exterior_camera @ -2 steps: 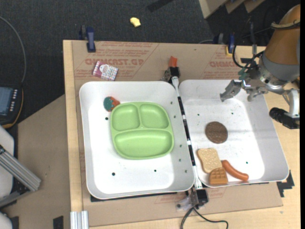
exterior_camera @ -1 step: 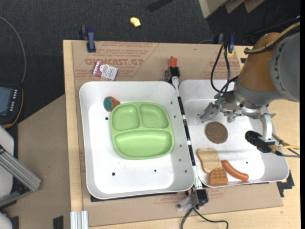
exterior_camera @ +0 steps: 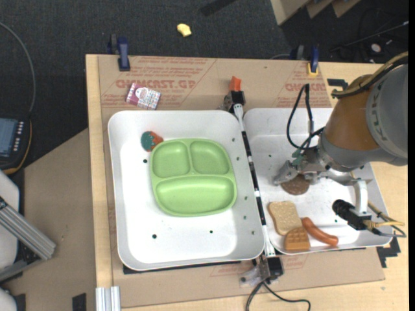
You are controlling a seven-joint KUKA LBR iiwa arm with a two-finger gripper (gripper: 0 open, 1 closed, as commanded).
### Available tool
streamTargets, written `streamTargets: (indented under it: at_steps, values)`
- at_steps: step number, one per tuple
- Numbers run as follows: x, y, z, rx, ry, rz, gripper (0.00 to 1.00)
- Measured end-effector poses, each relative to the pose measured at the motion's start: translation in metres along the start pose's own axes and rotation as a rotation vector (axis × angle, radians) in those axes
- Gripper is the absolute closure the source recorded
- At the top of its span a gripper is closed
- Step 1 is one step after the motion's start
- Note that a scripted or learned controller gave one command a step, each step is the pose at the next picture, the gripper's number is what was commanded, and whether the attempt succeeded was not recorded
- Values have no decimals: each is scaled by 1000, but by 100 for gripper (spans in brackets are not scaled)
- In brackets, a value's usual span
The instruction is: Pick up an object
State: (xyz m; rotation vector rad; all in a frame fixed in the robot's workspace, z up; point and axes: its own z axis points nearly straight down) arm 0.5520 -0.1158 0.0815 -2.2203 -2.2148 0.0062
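- The claw is being hovered over a brown patty, lying just at its 6 o'clock.
- Whether the claw is spread cannot be told.

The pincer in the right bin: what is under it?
Under the pincer lies a brown round item; its upper part is covered, so its full shape cannot be told.

Dark grey carpeted floor, small yellow scrap lying on it, light plywood bench top, blue clamps at rear edge
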Motion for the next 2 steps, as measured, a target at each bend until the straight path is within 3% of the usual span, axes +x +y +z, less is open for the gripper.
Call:
streamTargets:
  at_steps: [1,2]
  values:
    - [1,3,-14,-10,-2,-2,100]
    - [85,-2,-109,-17,1,-12,100]
